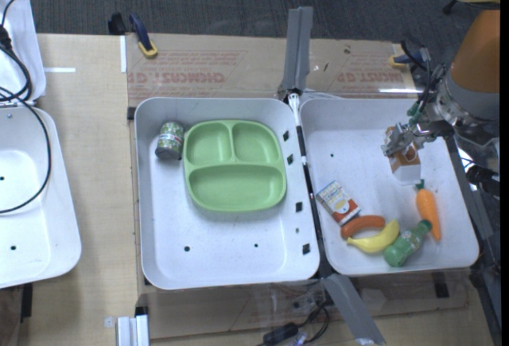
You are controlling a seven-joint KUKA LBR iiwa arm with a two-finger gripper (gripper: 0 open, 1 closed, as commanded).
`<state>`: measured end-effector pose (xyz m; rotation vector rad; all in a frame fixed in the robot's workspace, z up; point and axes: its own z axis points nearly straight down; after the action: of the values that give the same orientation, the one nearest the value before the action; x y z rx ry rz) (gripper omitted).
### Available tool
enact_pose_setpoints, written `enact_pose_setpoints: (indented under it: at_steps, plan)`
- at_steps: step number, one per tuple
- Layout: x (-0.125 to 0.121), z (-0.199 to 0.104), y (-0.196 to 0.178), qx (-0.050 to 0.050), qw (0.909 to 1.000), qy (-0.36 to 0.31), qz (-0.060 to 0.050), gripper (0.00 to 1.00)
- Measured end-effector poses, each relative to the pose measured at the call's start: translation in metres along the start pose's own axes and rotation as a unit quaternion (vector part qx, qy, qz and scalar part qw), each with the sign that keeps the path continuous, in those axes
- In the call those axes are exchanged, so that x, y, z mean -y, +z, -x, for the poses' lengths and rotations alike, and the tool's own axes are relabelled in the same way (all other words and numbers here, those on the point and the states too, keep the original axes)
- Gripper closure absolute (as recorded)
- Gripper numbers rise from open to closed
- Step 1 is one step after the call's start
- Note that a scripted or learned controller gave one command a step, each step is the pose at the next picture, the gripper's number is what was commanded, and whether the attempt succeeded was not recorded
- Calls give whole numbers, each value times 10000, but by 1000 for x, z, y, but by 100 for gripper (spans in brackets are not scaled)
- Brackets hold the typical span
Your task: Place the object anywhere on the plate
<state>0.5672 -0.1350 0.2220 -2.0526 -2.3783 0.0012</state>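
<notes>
The tool (404,147) is hovering at the right of the frame over the right bin (358,138), seemingly clamping a small white-and-brown object (406,164); the green plate (235,165) is waiting well off to its left, in the left bin (159,233).

The grey arm (477,82), with its orange band at three o'clock, angles down toward nine o'clock; its gripper (404,147) hangs low, fingers too small to judge.

Robotics lab: clamped bench (79,98), white bins (159,257), toy food.
</notes>
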Motion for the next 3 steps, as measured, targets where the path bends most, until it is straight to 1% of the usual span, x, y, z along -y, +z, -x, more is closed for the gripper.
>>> enact_pose_setpoints:
  at_steps: [1, 2, 3]
  plan:
    - [-9, -63, 31, -3, 9988, -489, -12, 100]
    - [-12, -146, 31, -3, 9963, -860, -12, 100]
    - [11, -151, -16, 6, 10000, 96, -6, 100]
